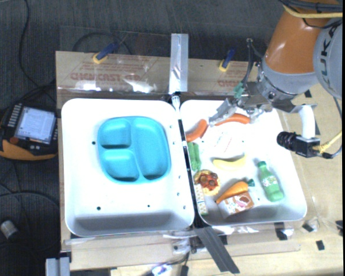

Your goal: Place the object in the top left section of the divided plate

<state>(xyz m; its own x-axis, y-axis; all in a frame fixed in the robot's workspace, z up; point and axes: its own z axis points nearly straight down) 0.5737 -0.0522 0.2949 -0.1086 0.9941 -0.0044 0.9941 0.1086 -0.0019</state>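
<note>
While end effector [237, 111] grips orange sausage [237, 119] | bench banner [98, 73] text faint, illegible; plate [133, 148] blue

**Colours on the bench**

The divided plate [133, 148] is bright blue in a white bin [80, 206]. A green bottle [269, 181], an orange carrot [232, 190] and a pale yellow piece, perhaps a banana [227, 161], lie nearby.

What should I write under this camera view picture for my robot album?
Robot claw reaching over toy food in the right bin, near an orange sausage, while the blue divided plate waits in the left bin.
</note>
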